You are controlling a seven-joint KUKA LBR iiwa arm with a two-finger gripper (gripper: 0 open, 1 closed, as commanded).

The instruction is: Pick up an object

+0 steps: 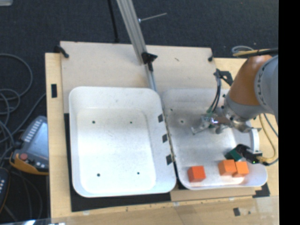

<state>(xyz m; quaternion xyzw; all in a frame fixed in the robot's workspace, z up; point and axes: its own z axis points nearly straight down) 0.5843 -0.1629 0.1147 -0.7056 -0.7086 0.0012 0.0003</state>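
In the right bin (187,144), an orange block (197,173) lies near the front edge. Two more orange blocks (234,168) sit side by side at the front right corner. Just behind them is a small dark green object (236,153). My gripper (205,124) hangs over the middle of the right bin, behind and apart from all the blocks. The grey arm with its orange band (246,86) reaches in from the right. I see nothing held at the gripper.
The left bin (115,142) sits beside the right one, with small clips (165,137) along the shared edge. A slanted aluminium pole (133,27) rises from the back of the bench. Cables hang at the arm's wrist (218,90).
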